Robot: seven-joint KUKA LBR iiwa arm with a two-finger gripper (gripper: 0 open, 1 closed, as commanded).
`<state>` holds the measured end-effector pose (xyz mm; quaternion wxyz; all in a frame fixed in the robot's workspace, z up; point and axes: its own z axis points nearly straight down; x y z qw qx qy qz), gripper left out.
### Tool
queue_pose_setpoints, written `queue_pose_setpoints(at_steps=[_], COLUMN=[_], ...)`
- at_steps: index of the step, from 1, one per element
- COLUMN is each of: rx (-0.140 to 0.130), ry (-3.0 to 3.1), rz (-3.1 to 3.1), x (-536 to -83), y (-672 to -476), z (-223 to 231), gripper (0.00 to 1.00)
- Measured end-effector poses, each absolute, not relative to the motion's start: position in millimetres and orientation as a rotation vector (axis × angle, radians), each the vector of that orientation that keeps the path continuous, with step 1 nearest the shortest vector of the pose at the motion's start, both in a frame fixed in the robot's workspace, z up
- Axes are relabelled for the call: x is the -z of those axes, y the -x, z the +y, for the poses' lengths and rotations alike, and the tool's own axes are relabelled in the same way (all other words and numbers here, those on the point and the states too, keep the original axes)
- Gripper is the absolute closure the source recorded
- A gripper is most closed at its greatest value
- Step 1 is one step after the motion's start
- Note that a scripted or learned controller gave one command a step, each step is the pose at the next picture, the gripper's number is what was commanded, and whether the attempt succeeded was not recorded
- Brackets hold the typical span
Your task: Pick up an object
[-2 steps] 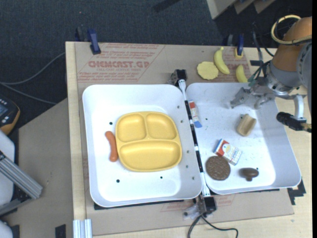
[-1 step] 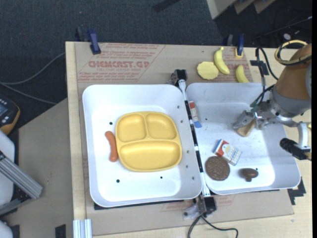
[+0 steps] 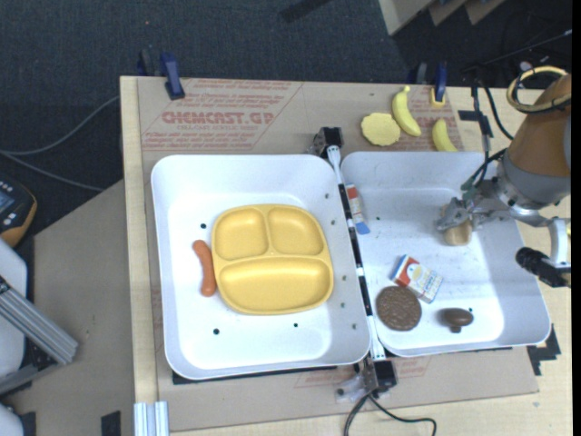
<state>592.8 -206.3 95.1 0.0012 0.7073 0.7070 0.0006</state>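
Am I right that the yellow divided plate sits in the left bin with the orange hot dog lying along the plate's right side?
Not quite. The camera view shows the yellow divided plate in the left bin, but the orange hot dog lies along the plate's left side, not its right.

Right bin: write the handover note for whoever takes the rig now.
Gripper: down in the right bin, right over a small tan piece. Whether it has a hold on the piece can't be told.
Other things in that bin: carton, brown disc, small brown lump, marker by the left wall.
Left bin: yellow plate with a sausage beside it.
On the bench behind the bins: two bananas and a yellow piece.
Done: arm is at an object. Left: confirm the grasp and lift.
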Motion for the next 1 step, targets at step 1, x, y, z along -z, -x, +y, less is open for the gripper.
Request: queue_pose_setpoints(at_steps=[1], rx=[-0.003], ry=[-2.210], rz=[2.228], x=[-84.2], y=[-643.3], z=[-132.1], gripper=[1.00])
